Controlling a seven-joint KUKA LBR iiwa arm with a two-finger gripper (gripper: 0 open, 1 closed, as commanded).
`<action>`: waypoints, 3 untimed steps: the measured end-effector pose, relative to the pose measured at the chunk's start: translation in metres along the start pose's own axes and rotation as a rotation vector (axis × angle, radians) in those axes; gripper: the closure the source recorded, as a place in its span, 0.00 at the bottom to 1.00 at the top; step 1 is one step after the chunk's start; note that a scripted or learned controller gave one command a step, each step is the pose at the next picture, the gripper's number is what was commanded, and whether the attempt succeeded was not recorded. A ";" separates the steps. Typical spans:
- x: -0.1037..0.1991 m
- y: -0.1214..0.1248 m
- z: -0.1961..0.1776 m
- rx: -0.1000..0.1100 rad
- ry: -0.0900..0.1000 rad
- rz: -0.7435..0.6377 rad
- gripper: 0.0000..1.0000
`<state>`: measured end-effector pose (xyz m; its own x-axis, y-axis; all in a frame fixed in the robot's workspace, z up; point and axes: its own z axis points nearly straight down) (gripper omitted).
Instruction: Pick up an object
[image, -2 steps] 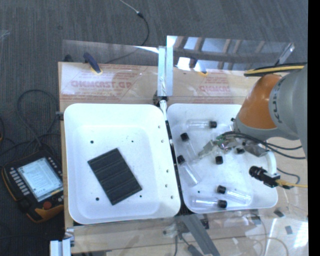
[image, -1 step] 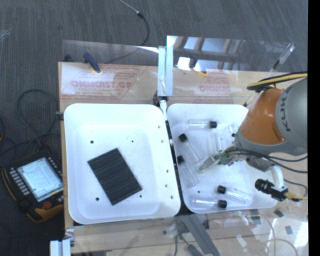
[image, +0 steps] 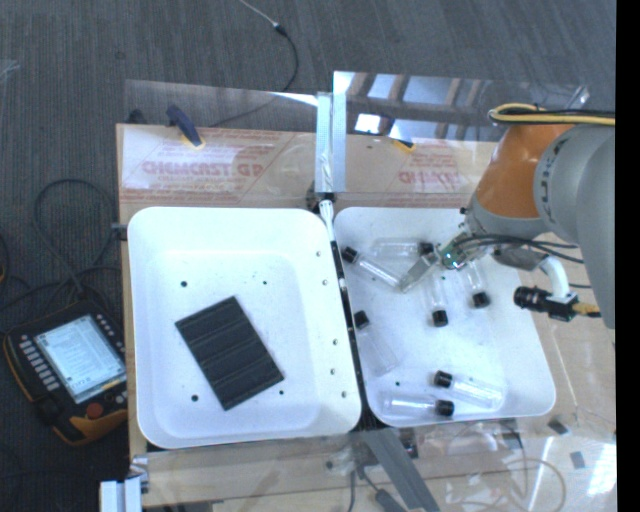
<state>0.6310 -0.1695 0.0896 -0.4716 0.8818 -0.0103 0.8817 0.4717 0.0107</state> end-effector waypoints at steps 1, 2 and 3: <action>0.000 0.002 -0.012 -0.003 -0.003 -0.002 1.00; -0.006 0.035 0.000 0.032 0.016 0.122 1.00; 0.032 0.061 -0.115 0.013 0.005 0.323 1.00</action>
